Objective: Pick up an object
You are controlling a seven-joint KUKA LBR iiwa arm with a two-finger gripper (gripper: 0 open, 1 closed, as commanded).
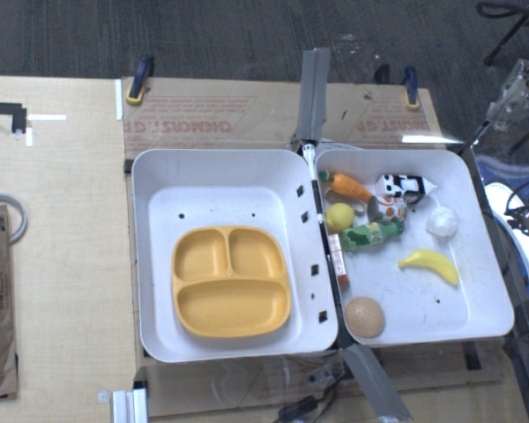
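A: Where is the arm?
B: The arm (514,100) sits at the far right edge, a pale grey, blurred shape.
A: What pose?
B: It slants from upper right down toward the left. I can't tell which part of it this is.
A: Anything else?
B: 1 more pale, bluish stretch lies lower on that edge, too blurred to say whether it belongs to the arm.
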